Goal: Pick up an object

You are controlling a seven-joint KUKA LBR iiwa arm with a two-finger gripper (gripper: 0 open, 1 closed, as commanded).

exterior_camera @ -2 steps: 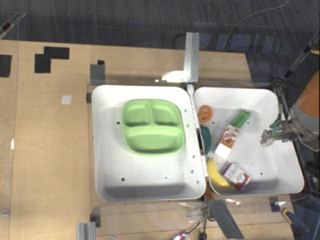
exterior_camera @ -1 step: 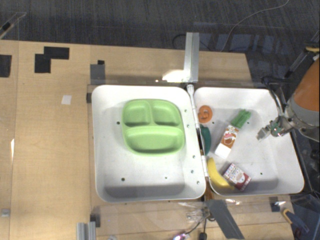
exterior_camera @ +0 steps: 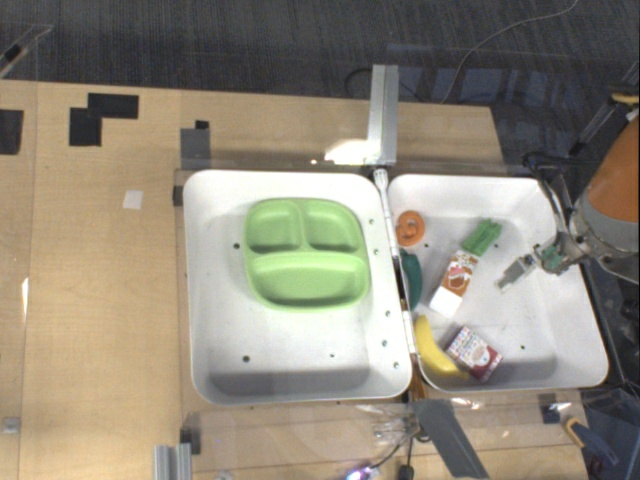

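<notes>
Two shallow white bins sit side by side on my bench [exterior_camera: 90, 298]. My tool [exterior_camera: 515, 270] hangs at right of frame over the right bin [exterior_camera: 560, 338], fingers spread, pinching nothing, just right of the green rectangular block [exterior_camera: 482, 237] and the red-and-white carton [exterior_camera: 456, 278]

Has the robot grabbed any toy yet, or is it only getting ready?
Not yet. Done: the arm has reached over the right bin, its gripper above bare floor. In hand: nothing shows between its fingers. Left: picking something, perhaps the green block, the nearby carton, or the banana.
</notes>
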